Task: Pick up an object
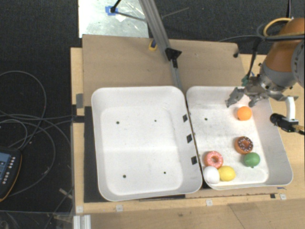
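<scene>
2 shallow white bins sit side by side on the brown counter [124, 61], filling the middle of the frame. Left bin [138, 142]: its bare floor shows 4 small dark dots. Right bin [209, 128]: it holds 6 small objects. An orange ball [244, 113] lies alone in the upper right part of this bin. A chocolate doughnut [244, 144] lies lower, near the right wall, with a green ball [251, 159] just below it. A pink doughnut [213, 159], a white ball [211, 174] and a yellow lemon [227, 173] cluster at the lower edge of the bin, touching or nearly touching one another.

The arm [283, 56], grey with an orange band, enters at the upper right of the frame. Its jaws [245, 97] hang spread apart over the upper right part of the right bin, just above and beside the orange ball; nothing sits between them, and whether a fingertip touches the ball cannot be told.

A slanted grey pole [157, 23] crosses the counter from the top of the frame toward the seam between the bins. Dark cables [28, 123] and a handheld device [7, 168] lie on the floor at the left edge.
</scene>
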`<action>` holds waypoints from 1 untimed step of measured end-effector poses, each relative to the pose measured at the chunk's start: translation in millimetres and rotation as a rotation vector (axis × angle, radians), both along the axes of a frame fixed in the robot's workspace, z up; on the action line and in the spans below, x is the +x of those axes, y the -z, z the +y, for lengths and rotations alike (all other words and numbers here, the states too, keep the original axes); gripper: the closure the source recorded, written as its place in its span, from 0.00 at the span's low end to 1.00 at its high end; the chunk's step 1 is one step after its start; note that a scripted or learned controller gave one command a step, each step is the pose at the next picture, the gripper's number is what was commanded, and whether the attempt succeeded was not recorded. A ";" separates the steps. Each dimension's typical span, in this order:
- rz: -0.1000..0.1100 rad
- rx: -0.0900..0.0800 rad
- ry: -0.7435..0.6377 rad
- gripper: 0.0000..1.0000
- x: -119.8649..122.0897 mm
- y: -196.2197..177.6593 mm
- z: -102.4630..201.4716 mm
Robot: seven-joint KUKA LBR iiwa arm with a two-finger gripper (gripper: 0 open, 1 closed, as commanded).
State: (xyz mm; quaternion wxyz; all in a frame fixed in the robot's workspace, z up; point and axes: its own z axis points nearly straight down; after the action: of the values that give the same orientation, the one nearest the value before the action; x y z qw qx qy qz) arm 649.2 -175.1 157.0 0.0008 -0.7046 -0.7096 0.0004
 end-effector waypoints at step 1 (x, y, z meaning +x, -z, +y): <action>-0.032 -0.017 0.004 0.00 7.7 39.6 -14.2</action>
State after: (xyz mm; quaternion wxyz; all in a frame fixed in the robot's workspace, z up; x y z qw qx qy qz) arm 657.0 -189.3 117.4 -0.0166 -0.7057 -0.7083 -0.0050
